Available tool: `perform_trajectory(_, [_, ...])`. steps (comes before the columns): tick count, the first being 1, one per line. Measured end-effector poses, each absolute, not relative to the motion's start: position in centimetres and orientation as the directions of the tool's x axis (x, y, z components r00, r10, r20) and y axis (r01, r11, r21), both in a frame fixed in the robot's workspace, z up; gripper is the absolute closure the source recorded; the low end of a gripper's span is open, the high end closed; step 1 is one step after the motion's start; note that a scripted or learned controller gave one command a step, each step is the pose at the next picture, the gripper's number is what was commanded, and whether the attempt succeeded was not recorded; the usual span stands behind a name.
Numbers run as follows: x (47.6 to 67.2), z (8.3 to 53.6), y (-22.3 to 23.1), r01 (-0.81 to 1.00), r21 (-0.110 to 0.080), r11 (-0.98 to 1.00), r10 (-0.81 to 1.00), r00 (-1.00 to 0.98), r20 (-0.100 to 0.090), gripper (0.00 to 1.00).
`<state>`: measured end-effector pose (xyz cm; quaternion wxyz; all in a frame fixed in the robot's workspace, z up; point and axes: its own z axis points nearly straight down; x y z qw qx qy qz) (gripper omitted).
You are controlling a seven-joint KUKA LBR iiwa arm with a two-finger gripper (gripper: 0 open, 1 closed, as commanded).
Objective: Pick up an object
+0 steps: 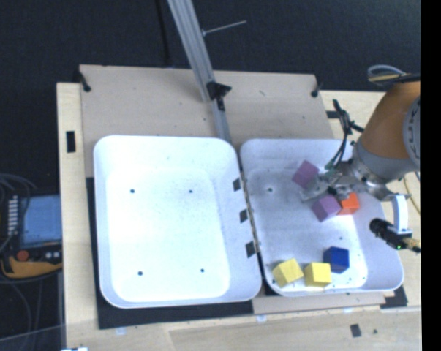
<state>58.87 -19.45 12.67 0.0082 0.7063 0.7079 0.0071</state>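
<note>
The right bin [279,218] holds several small blocks. A purple block [306,172] lies near its middle, and a second purple block [326,208] sits just below it with an orange block [349,203] at its right side. A blue block [337,258] and two yellow blocks [287,272] [318,273] lie near the front rim. My gripper [327,187] reaches in from the right and hangs low between the two purple blocks, close to both. No block is visibly lifted.
The left bin [165,218] lies beside the right one, with small clips along the shared rim. A slanted metal pole [198,57] rises behind the bins. A blue device [41,221] and cables sit off the bench at left.
</note>
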Motion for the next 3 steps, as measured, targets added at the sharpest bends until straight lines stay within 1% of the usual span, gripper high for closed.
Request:
perform_trajectory(1, [59.0, 13.7, -19.6, 1.0, 0.026, -0.001, 1.0, 0.001, -0.004, 1.0])
perform_trajectory(2, [58.6, 19.5, -20.7, 1.0, 0.006, -0.001, 1.0, 0.001, -0.004, 1.0])
perform_trajectory(3, [59.3, 24.3, -21.5, 1.0, 0.006, 0.003, 1.0, -0.003, -0.003, 1.0])
